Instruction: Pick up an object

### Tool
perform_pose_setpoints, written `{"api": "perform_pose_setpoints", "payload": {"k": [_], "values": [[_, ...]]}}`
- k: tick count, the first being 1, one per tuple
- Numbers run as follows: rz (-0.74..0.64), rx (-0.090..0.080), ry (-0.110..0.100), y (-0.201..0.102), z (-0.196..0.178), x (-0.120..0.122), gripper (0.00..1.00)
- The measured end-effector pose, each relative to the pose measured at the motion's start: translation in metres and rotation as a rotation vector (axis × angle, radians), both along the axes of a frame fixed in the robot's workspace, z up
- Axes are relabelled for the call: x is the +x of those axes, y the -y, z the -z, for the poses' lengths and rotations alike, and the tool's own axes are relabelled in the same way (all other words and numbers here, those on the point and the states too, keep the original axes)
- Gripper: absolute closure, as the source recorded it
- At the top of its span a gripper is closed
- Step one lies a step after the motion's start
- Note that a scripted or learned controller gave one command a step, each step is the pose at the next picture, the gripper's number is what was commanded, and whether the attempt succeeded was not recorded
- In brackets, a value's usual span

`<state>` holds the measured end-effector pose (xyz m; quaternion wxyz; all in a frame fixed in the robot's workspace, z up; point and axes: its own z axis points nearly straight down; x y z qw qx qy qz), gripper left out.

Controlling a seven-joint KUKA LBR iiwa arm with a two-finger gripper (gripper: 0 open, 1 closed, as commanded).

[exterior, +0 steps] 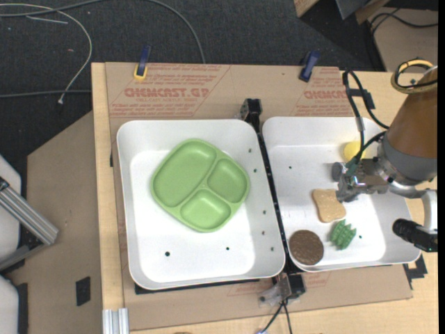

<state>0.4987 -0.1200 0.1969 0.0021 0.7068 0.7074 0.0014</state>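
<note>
The right bin (pixel 299 145) holds several small items. A tan bread-like slice (pixel 328 206) lies near its middle, a green leafy piece (pixel 343 235) sits to the slice's lower right, and a brown round disc (pixel 306 247) rests at the front rim. A yellow object (pixel 352 149) lies farther back, partly hidden by cables. My gripper (pixel 348 181) hangs just over the slice's upper right corner, between the slice and the yellow object. The grey arm with its orange band (pixel 416 127) comes in from the right.
The left bin (pixel 139 256) carries a green divided plate (pixel 200 184) in its middle. Black cables (pixel 358 103) run over the right bin's back rim. Blue clamps (pixel 142 60) hold the cardboard sheet at the bench's far edge.
</note>
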Motion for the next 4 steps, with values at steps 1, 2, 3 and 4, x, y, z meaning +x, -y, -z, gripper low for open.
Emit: {"api": "perform_pose_setpoints", "payload": {"k": [1,2,3,4], "values": [[0.000,0.000,0.000,0.000,-0.046,0.001,1.00],[-0.005,0.003,-0.007,-0.058,-0.034,0.013,1.00],[-0.004,0.002,-0.003,-0.108,-0.039,0.035,1.00],[-0.006,0.004,-0.004,-0.171,-0.039,0.040,1.00]]}}
